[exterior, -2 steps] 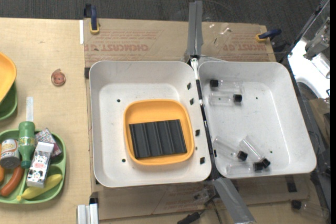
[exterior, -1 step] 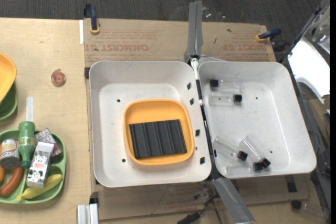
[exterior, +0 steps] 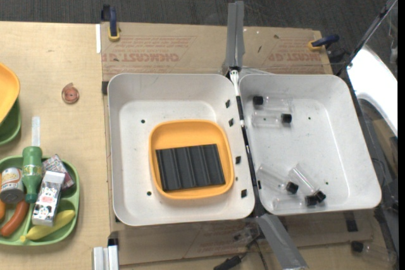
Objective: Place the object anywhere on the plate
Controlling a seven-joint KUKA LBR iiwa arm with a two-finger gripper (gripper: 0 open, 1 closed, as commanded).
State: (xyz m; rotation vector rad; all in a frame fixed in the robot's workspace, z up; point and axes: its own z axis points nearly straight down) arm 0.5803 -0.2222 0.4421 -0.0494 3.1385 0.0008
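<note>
The object (exterior: 190, 167), a dark grey rectangular slab with lengthwise ribs, lies flat on the orange plate (exterior: 188, 128). It covers the plate's middle and nearer half, with orange rim showing on all sides. Nothing else touches it. The plate sits in the middle of the left bin (exterior: 126, 136), apart from the bin's walls.

Whether the gripper is spread or pressed together cannot be told from this view.

The right bin (exterior: 335, 136) touches the left one along a shared edge. It holds four clear vials with black caps. Two lie near its far left corner, one (exterior: 266, 100) just behind the other (exterior: 275, 117). Two more lie near its near edge, one (exterior: 278, 179) to the left of the other (exterior: 307, 186).

Both bins rest on a sheet of brown cardboard (exterior: 164, 50), held at its far corners by a clamp on the left (exterior: 111, 23) and a clamp on the right (exterior: 323, 42). A grey metal bar (exterior: 235, 35) runs away from the joint between the bins.

To the left stretches a pale wooden table (exterior: 50, 60). On it stand a green tray (exterior: 68, 224) of toy food with a green bottle (exterior: 31, 171), an orange bowl (exterior: 6, 95) at the edge of the view, and a small pink item (exterior: 70, 93).
</note>
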